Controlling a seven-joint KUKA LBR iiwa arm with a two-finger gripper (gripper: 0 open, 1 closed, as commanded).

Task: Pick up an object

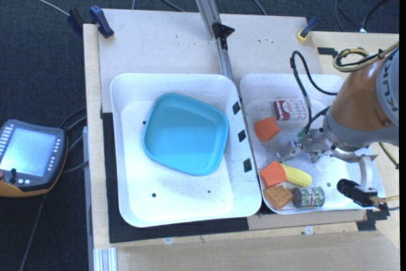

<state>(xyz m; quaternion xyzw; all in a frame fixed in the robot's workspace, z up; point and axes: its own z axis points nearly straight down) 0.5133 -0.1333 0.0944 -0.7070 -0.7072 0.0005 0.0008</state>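
Hovering low in the right bin (pixel 254 89), the gripper (pixel 293 150) sits among the clutter, and whether it is released or clenched I cannot tell from up here. Nearest it lie an orange block (pixel 267 129) to one side and a yellow corn cob (pixel 295 174) just below; a small carton (pixel 290 110) sits farther back. Picking well means centring over one item, apart from neighbours. The blue plate (pixel 185 133) in the left bin (pixel 120 136) looks awkward to grip.

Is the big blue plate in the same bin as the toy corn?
No, the blue plate lies in the left bin, while the toy corn lies in the right bin.
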